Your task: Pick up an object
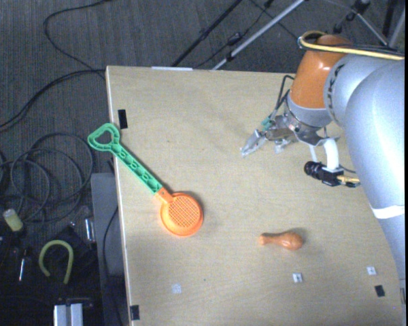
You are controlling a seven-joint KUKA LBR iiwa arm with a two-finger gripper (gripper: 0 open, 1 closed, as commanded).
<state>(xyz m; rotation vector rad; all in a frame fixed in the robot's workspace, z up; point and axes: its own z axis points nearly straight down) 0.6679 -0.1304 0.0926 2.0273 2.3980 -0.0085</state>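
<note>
- Strainer (181, 213), the likeliest thing to pick: an orange mesh head on a long green handle (130, 161), lying flat on the tan board (211, 107) that covers the bench. I take this board as the landmark; the strainer runs diagonally along its left side, the handle's loop near the left edge and the head toward the middle.
- Arm (374, 134), grey with an orange band above the wrist, is the largest thing over the board; it covers the right edge and upper right corner.
- Gripper (253, 147) sits in the board's upper middle, pointing left; its 2 fingers look spread with nothing between them, so the hand is released and holds nothing.
- Step in hand, as I judge it: the approach, with no grasp begun.
- Strainer lies well apart from the gripper, down and to the left of it on the board.
- Next move, I judge, calls for travelling toward the strainer, lining the fingers across the narrow handle, then descending to close.
- Drumstick toy (283, 240), small and orange-tan, lies lower on the board's right half, below the gripper; it is a 2nd candidate.
</note>
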